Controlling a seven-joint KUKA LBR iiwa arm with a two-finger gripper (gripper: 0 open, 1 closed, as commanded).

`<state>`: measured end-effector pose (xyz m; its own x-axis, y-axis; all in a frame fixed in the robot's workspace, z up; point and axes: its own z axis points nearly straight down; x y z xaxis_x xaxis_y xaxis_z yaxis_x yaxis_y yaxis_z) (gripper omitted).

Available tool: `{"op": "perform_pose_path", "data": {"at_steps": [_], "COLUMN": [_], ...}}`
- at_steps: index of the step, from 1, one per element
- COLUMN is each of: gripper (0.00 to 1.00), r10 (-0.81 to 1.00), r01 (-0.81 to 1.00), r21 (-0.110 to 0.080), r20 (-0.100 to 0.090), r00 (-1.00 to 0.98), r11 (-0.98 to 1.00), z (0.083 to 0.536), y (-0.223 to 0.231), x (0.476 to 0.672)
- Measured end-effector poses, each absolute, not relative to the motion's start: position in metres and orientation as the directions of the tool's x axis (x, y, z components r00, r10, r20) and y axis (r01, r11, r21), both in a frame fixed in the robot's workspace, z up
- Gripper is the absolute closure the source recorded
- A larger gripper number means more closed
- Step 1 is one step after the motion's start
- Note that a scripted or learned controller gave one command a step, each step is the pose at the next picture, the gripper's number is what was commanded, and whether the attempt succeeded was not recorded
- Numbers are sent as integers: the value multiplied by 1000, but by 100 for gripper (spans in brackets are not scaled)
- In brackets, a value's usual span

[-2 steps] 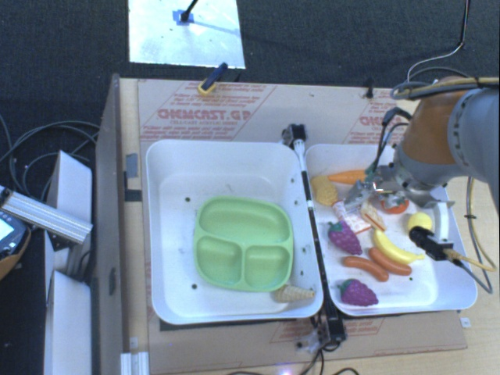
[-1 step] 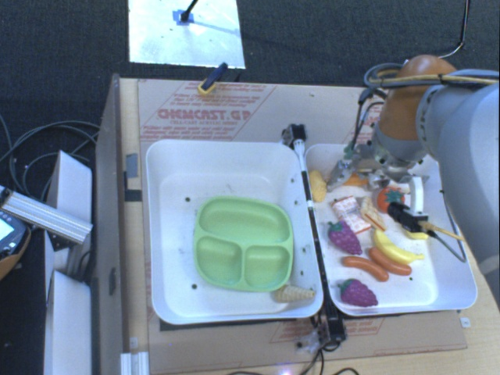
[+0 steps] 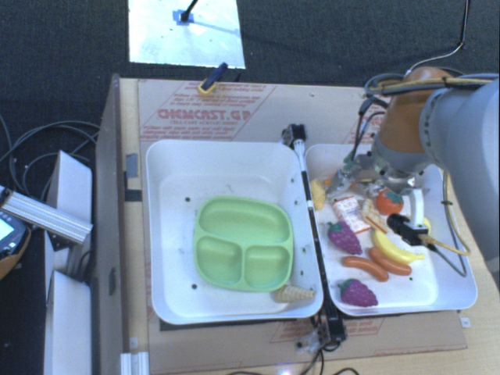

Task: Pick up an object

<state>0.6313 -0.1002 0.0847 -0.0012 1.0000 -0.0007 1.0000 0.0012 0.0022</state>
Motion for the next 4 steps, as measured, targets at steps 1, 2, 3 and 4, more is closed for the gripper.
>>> {"op": "perform_pose_path", "data": {"at_steps": [1,2,3,4], "gripper": [0,0,100,0], "r10": [1000,1000,1000,1000], "r01": [1000,999,999,999], "r21": [-30,-35,-39,-34], "r20": [-1,8,2,2], "r00": [5,2,1,-1], "r11": [-5,-2,-1,1], "z": [80,79,90,91], "y": [-94,-112,-115,-115], "x": [658,662,661,662]}}
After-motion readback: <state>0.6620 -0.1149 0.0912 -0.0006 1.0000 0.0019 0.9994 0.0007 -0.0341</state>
